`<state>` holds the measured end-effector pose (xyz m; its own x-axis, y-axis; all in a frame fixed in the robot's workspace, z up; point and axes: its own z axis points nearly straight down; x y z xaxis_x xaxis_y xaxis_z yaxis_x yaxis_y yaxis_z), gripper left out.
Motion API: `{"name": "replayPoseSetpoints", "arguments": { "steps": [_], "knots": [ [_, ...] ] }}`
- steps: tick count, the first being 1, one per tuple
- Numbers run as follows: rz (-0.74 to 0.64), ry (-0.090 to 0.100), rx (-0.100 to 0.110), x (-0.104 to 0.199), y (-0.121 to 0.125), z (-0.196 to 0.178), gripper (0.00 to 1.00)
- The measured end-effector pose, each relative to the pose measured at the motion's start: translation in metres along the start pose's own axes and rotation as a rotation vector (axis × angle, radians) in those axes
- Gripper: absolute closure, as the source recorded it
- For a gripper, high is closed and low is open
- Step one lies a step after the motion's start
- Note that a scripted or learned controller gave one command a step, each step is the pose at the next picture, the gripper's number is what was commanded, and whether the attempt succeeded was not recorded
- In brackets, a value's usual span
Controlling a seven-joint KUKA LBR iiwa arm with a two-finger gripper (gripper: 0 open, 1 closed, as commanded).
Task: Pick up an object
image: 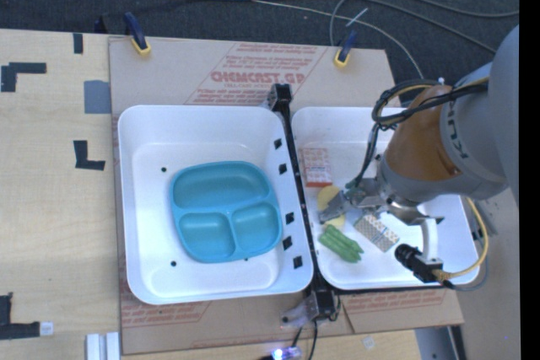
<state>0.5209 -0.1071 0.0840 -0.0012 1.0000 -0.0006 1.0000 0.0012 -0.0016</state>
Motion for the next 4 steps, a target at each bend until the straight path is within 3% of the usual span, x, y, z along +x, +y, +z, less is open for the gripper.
{"name": "replayPoseSetpoints", "arguments": {
  "steps": [1, 4],
  "knots": [
    [-0.001, -0.001, -0.003, 0.000, 0.001, -0.012, 1.00],
    [0.000, -0.001, -0.005, -0.018, -0.005, -0.162, 1.00]
  ]
}}
